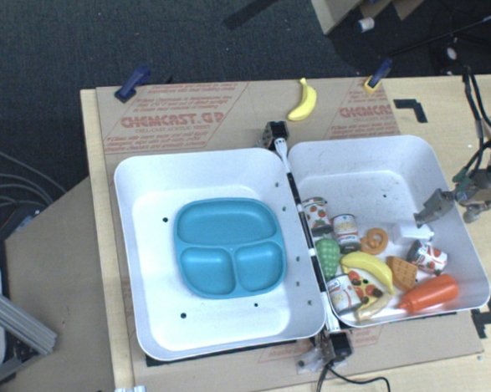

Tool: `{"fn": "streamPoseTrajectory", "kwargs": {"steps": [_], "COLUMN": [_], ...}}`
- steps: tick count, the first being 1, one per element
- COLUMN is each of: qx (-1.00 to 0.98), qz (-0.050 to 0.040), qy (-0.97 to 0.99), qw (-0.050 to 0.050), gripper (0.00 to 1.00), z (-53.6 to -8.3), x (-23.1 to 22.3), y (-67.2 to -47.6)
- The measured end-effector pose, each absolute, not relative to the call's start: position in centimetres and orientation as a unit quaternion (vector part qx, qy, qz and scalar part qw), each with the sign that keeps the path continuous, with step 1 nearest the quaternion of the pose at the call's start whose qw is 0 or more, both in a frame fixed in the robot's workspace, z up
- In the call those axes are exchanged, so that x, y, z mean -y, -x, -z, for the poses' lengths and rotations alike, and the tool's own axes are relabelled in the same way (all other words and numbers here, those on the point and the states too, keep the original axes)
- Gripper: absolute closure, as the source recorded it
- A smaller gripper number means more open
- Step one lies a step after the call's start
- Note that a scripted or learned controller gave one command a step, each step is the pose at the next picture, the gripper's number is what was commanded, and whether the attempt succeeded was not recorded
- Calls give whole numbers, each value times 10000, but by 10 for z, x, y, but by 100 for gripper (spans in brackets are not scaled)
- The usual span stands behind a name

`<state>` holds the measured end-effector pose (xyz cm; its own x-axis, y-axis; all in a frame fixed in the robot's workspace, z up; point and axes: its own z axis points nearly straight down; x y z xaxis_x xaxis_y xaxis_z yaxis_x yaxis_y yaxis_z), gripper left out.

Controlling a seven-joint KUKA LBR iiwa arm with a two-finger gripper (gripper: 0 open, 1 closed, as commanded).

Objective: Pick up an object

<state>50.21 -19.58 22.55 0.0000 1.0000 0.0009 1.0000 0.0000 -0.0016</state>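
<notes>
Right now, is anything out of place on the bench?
Yes: one banana lies on the bare board behind the bins, outside both. The other toy food is piled in the right bin, and the blue tray sits in the left.

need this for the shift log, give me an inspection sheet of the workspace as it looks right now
surface: cardboard-covered bench bearing two white bins side by side
job's things: toy foods heaped in the right bin, among them a banana, carrot, pretzel and small cans
clutter: blue divided tray in the left bin; second banana on the bench behind the bins
grippers: gripper at the right bin's right rim, above the pile
cables: grey cables on the floor at left
surroundings: dark carpet
</notes>
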Motion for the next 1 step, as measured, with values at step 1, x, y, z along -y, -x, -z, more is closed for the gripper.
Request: {"fn": "streamPoseTrajectory", "kwargs": {"steps": [1], "qx": [7075], "qz": [33], "qy": [7067], "qw": [-65], "gripper": [0], "z": [-106], "x": [184], "y": [-546]}}
